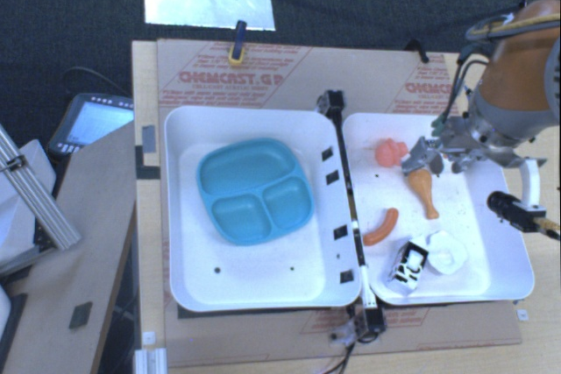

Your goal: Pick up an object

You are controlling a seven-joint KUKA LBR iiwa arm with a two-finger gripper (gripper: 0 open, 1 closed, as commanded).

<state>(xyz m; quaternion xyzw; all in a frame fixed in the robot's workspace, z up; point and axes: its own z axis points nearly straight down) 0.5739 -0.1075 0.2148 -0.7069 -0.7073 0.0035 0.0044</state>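
Observation:
The right bin (500, 276) holds a tan toy drumstick (424, 190), a pink lump (390, 153), an orange sausage (381, 226), a white fried-egg piece (446, 252) and a black-and-white item (408, 265). My gripper (422, 158) hangs low over the back of this bin. It is at the upper end of the drumstick and just right of the pink lump. Whether it touches either one is unclear.
The left bin (188, 276) carries a blue divided plate (255, 189). A black divider rail (344, 206) runs between the bins. The grey arm with its orange band (521, 70) covers the right bin's back right corner. A tablet (88, 125) lies off the bench at left.

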